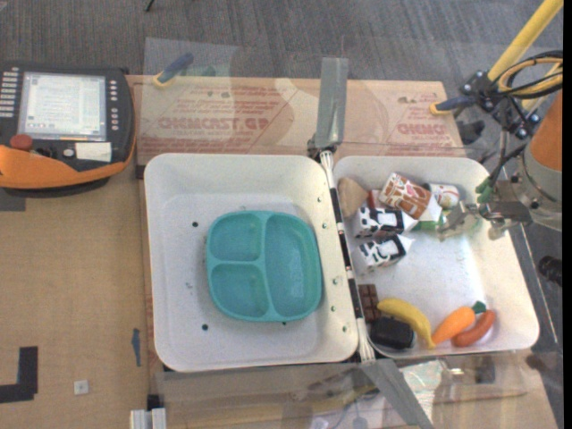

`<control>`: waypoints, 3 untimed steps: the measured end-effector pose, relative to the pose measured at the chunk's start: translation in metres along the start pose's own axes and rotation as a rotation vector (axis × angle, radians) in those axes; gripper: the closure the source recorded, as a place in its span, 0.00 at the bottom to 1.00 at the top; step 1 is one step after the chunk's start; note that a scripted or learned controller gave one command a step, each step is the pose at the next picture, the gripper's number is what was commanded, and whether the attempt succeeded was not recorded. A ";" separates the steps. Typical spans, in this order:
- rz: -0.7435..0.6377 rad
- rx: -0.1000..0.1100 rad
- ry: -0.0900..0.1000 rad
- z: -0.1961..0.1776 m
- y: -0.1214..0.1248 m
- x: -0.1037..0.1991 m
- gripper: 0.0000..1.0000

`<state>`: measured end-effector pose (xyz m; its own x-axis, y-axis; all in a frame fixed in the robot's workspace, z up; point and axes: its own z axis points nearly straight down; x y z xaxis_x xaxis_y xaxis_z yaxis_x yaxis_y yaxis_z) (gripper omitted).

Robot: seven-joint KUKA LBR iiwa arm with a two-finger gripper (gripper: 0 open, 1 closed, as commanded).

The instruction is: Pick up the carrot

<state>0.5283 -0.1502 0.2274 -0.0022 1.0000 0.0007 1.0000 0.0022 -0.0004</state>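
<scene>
at the far left of the frame a teach pendant (64,123) with a lit screen and orange grip lies on the bench, well apart from the bins, probably parked there so an operator can reach it without crossing the work area. moving right, the left bin (170,266) holds a teal divided plate (264,264) lying flat near its middle, its three compartments bare; it looks set out as a drop-off spot.

across the central divider, the right bin (514,275) carries the clutter. along its upper part sit a tan piece (351,194), a red-and-white carton (406,195) and two black-and-white cow-patterned cartons (382,236), crowded near the divider. lower down, near the front edge, a dark chocolate bar (367,300) and a black block (392,332) lie beside a yellow banana (407,315).

just right of the banana, at the lower right of the frame, lies the carrot (454,323), orange with a green top, tilted and touching a reddish sausage-like piece (477,328) on its outer side. that close neighbour could make a clean grasp awkward.

the gripper (465,219) hangs at the upper right of this bin, near a green-and-white item (447,197), well apart from the carrot. it is too small and cluttered to tell how the gripper is set; nothing is seen held.
</scene>
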 end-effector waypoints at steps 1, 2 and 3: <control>0.027 0.001 0.002 0.089 -0.037 -0.069 0.00; -0.003 -0.005 0.011 0.132 -0.042 -0.059 0.00; -0.037 -0.006 0.017 0.137 -0.043 -0.061 0.00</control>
<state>0.4858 -0.2111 0.0909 -0.0388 0.9991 0.0179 0.9992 0.0387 0.0059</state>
